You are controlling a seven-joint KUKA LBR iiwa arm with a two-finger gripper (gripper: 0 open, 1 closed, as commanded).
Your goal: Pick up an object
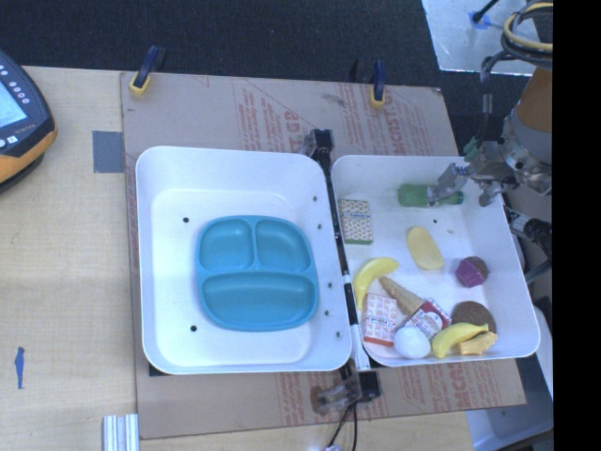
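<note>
While the gripper [449, 188] hangs low over the far edge of the right bin [526, 318], right at the end of a green piece [413, 194], the job looks to be at the reaching stage: nothing is lifted yet. Whether its fingers stand apart or together I cannot tell, since they are small and blurred against the white floor, and whether they touch the green piece is unclear too. The next move, as I judge it, calls for settling the fingers squarely around that green piece, closing, then rising straight so it does not slip against the bin wall.

Counted, there are two white bins. The left bin [150, 252] carries one blue divided plate [255, 272]. The right one carries the green piece, one small checked packet [355, 220], one pale yellow oval [424, 248], one purple lump [471, 271], two bananas (one [373, 272] near the middle, one [456, 336] at the near edge), one cone [402, 294], one red and white packet [379, 319], one white ball [410, 342] and one brown round thing [473, 314]
</note>
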